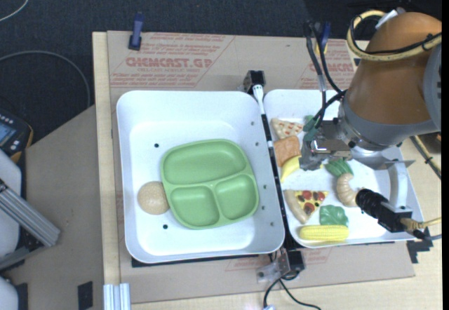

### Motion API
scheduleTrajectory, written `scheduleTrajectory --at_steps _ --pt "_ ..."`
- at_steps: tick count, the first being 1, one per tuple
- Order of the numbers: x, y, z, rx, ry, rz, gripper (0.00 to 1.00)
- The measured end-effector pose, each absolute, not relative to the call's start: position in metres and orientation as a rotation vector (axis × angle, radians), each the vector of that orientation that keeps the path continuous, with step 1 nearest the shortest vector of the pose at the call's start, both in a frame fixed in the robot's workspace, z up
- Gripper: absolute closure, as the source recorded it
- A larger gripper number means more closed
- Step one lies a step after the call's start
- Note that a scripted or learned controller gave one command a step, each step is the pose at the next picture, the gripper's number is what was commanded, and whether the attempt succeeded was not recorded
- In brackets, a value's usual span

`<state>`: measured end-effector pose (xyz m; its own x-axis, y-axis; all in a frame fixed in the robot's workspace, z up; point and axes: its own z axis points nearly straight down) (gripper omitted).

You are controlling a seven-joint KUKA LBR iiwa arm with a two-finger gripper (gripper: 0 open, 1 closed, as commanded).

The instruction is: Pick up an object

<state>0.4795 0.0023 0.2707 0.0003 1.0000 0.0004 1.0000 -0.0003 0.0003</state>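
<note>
Cardboard [210,59] under the bins reads "CHEMCAST" in red lettering

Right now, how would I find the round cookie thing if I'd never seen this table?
Look at the left white bin, the one holding the big green divided plate. Just off the plate's left edge, on the bin floor, lies the round tan cookie. It is the lone loose item in that bin; all the other toy foods are crowded in the right bin.
</note>
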Motion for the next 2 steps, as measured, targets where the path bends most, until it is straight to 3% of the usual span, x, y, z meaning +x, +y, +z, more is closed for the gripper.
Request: scheduleTrajectory --at_steps 1,2 --pt "0.504 0.062 0.294 -2.218 -2.229 -0.005 1.0" --pt "0.491 0.075 0.426 -2.223 -2.233 -0.023 1.0"
